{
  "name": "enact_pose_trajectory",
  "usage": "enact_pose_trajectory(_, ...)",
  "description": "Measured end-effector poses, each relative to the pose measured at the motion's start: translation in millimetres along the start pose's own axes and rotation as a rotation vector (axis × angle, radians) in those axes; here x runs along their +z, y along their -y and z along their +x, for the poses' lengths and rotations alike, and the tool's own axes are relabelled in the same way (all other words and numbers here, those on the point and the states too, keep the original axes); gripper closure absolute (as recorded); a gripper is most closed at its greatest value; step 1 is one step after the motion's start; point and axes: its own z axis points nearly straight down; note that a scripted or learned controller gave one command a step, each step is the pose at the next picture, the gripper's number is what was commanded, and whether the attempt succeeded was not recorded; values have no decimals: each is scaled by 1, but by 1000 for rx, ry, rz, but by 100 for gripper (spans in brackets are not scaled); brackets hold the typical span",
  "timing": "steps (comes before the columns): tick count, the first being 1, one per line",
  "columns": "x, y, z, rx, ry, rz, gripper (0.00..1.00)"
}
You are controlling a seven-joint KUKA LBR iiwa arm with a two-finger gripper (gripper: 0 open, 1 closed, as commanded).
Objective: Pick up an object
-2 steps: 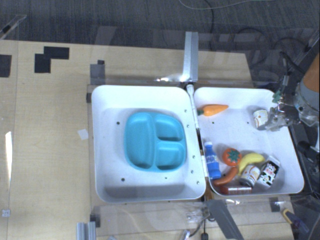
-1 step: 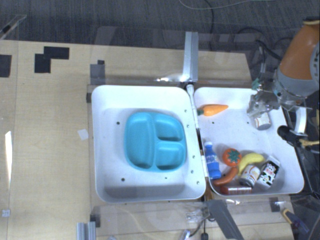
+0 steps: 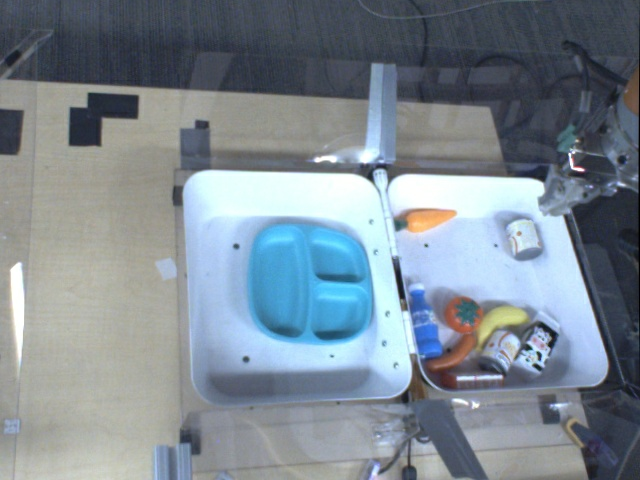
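Nothing is lifted yet: the pincer [image 3: 560, 196] hovers at the right bin's [image 3: 590, 298] far right corner, near a small can [image 3: 522, 238]; its opening cannot be told.

No legible text on any can [image 3: 522, 238] or carton [image 3: 540, 345].

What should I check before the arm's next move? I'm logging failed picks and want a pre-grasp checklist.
1. Gripper above the right white bin: ok, at its far right corner.
2. Nothing held: cannot tell.
3. Small white can free to grasp: ok, lying alone.
4. Orange toy carrot free: ok, by the divider.
5. Near-corner pile, with yellow banana, uncluttered: not ok, items touch.
6. Blue divided plastic tray out of the way: ok, left bin.
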Motion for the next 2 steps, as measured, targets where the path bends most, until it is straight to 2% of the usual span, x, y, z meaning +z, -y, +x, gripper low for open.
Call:
enact_pose_trajectory(1, 6, 37, 10, -39, 0, 3, 100)
enact_pose_trajectory(2, -3, 37, 11, -45, 0, 2, 100)
